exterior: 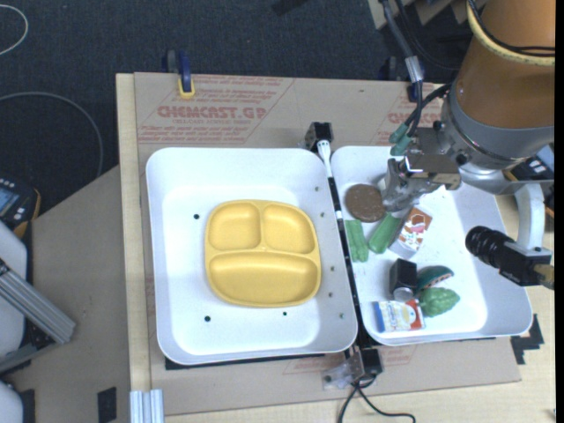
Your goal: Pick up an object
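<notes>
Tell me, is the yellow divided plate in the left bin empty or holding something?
Empty. The yellow plate lies right side up in the left bin, and all three of its compartments show bare yellow surface.

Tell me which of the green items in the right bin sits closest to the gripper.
The green stick slanting just below the gripper; the other green stick lies further left.

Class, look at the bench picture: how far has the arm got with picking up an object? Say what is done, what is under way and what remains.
Done: the arm has reached into the right bin. Under way: the pincer sits low by the brown disc and a green cylinder. Left: nothing looks lifted; the items rest on the bin floor. The yellow tray lies in the left bin.
</notes>
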Motion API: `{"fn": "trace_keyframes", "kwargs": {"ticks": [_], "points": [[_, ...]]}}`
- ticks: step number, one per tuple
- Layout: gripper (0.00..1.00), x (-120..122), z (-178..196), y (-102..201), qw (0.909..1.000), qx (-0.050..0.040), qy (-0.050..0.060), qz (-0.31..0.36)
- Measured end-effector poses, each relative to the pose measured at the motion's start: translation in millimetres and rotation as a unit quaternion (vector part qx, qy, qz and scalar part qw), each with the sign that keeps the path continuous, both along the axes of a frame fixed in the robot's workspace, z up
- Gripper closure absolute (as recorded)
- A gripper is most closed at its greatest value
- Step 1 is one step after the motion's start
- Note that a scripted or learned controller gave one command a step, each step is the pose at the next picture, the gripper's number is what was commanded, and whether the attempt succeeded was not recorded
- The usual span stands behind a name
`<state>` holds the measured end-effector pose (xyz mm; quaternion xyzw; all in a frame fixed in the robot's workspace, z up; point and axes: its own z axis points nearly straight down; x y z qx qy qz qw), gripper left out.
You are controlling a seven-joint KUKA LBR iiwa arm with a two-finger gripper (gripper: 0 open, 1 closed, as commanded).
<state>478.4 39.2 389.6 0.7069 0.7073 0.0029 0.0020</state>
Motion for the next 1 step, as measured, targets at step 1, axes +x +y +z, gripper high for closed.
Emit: {"fn": "trace_keyframes", "kwargs": {"ticks": [1], "points": [[1.00,1.4,47.8,41.1,1.0000,0.0005,0.000,0.002]]}}
